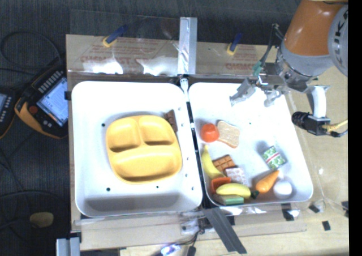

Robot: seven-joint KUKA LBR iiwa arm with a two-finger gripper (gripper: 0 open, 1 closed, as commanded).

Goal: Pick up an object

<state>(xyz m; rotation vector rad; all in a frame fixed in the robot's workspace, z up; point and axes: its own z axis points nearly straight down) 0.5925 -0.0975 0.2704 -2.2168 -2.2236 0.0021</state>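
Far to the left of the gripper, off the surface, a handheld controller (48, 102) with a lit screen lies on the dark floor among cables. Nearer, the left bin (85, 153) holds a yellow divided tray (144, 147), with a small brown piece (171, 118) touching the tray's upper right corner. A blue clip (115, 34) and a second clip (234, 44) pin clear sheeting along the back of the surface.

The right bin (294, 136) sits under the gripper. Below and left of the gripper lie a red tomato (210, 132) and a slice of toast (228, 133), touching each other. Farther down, a banana (210, 164) runs along the bin's left wall, beside a brown chocolate piece (223, 163), a red and white item (235, 174), and a yellow-green piece (233, 191).

The gripper (256, 94) hovers above the bin's upper part with its fingers (241, 93) spread apart and nothing between them; the white floor directly beneath is bare. Below and to its right lie a green and white carton (274, 157), a carrot (266, 181) and a white egg (282, 188), all apart from the gripper.
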